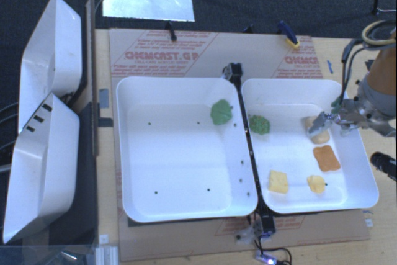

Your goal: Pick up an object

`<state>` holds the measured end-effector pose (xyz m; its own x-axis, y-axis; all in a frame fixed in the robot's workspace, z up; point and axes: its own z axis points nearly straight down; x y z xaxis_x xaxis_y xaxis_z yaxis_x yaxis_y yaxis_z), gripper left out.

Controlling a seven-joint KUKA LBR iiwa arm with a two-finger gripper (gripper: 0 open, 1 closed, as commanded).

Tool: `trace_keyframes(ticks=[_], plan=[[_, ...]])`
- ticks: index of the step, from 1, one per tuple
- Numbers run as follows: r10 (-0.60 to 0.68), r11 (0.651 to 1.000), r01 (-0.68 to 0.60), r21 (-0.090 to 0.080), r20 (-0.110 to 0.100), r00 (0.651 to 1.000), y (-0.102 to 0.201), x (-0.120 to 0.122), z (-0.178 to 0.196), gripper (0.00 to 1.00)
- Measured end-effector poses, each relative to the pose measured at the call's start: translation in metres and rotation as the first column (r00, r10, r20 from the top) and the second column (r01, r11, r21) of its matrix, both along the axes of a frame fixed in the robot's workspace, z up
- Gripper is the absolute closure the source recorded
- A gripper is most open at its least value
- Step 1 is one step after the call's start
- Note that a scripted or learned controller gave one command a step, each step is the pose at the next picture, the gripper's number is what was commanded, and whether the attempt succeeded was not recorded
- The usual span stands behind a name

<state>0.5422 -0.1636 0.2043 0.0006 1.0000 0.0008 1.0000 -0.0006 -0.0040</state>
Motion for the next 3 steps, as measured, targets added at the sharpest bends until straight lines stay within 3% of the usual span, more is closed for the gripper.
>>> trace_keyframes(ticks=[1, 3], plan=[[0.001, 1.0, -0.001, -0.001, 0.005, 1.0, 0.0, 0.001, 0.002, 0.0], [0.001, 1.0, -0.001, 0.0, 0.0, 1.0, 0.013, -0.01, -0.111, 0.0]])
